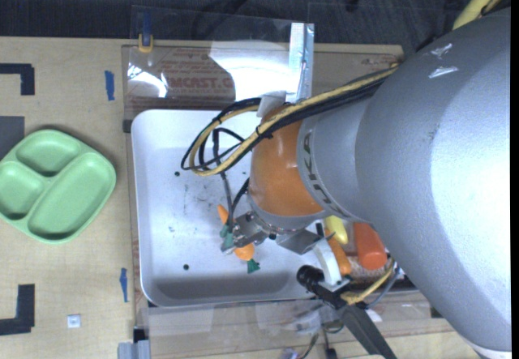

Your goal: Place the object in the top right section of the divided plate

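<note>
Pale wood makes up the table, which carries a shallow white bin in the middle of the camera view and a green divided plate well apart to its left. The likely task object is a small orange piece low in the bin, just under the tool; a second orange sliver sits just above it and a small dark green bit just below, so it may be one toy carrot-like thing or several scraps, and I cannot tell which. Its long axis is hard to read because the tool covers most of it; the sliver runs roughly up and down the view, tilted slightly, and the green end seems to point toward the bin's near wall. Whether the tool is spread, pressed together or pinching anything cannot be told from here, since the grey arm with its orange band and looping black and yellow cables hang over it. The main risk, in my judgement, is a weak or off-centre grip on such a small piece: it could slip out on the long carry across the bin wall to the plate. A second risk is dropping it into the wrong compartment, as the plate's sections lie close together behind low ridges.
</note>
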`<state>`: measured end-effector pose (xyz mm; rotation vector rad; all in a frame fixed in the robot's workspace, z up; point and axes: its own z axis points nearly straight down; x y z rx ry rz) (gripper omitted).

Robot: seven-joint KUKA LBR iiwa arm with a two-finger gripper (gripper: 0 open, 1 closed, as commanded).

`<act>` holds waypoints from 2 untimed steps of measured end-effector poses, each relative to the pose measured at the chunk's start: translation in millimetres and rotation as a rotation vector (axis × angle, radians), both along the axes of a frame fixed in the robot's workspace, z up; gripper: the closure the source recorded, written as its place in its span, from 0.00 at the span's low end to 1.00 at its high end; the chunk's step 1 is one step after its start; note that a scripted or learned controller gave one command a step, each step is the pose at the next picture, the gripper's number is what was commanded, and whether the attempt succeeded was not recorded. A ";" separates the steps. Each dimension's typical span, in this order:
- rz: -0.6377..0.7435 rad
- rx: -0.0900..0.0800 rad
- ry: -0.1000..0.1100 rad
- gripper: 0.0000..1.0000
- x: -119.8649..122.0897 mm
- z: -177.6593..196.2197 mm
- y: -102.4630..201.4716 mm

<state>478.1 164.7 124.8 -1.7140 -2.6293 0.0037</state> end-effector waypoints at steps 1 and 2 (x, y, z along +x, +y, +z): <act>0.149 0.000 -0.004 1.00 0.6 34.8 48.2; 0.338 0.005 -0.009 1.00 2.9 -35.0 54.0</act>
